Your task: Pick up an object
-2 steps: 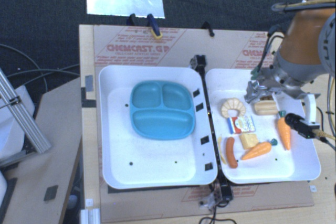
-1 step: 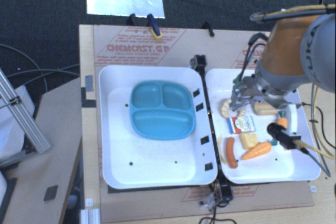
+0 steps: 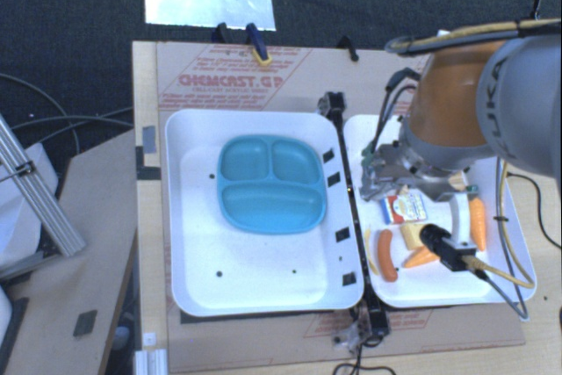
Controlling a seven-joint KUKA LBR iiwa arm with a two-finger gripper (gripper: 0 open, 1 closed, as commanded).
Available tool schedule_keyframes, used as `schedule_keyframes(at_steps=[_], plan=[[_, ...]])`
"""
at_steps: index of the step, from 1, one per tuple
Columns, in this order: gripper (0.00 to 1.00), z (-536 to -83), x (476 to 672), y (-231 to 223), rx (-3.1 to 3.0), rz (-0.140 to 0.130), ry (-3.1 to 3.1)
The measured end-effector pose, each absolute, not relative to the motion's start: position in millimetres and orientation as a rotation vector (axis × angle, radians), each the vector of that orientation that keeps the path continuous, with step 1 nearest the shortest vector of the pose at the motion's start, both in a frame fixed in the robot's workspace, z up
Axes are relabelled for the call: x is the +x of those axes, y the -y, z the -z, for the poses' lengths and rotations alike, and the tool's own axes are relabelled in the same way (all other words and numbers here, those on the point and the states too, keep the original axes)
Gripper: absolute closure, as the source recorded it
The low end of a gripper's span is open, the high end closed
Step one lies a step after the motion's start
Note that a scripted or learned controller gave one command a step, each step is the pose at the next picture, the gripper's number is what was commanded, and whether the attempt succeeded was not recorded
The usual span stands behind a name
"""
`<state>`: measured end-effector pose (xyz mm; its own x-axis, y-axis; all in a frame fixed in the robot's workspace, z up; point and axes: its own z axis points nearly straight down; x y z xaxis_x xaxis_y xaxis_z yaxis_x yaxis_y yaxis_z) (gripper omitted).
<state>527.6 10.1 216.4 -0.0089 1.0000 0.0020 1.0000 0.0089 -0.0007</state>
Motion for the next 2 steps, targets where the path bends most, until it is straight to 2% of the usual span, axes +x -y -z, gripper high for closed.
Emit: schedule_keyframes(at_steps=[1,2], plan=[[1.0,-232.7,533.6,-11.9,-2.215,0.004,2.229],[1.0,-215.8,526.0,-17.9,-2.216,0.0,2.226]])
